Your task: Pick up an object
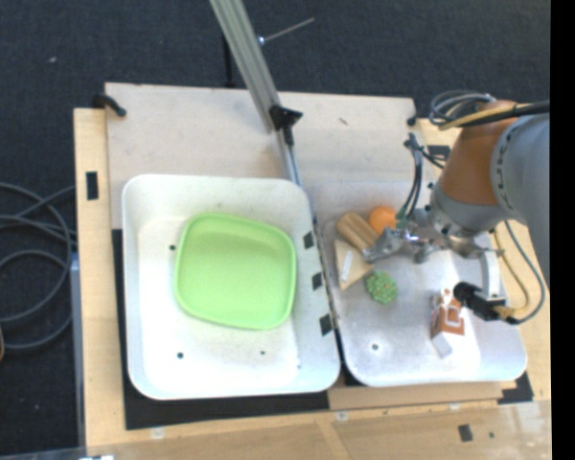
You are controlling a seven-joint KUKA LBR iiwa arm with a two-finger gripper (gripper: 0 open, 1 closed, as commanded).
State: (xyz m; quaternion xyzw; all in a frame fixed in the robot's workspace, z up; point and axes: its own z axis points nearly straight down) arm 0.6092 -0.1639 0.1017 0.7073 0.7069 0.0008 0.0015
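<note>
While rounded, the green plate (236,270) (smooth plastic) lies flat.

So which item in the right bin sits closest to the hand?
The tan wooden block, right at the hand; the green ball lies below.

Dark carpet floor (77,27); wooden bench (211,127); black cables (19,247) left.

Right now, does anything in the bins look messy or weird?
Nothing looks spilled or broken. The green plate lies flat in the left bin. In the right bin, the small things crowd toward the left wall: a tan wooden piece, an orange ball, and a green bumpy ball. The claw is beside them.
</note>
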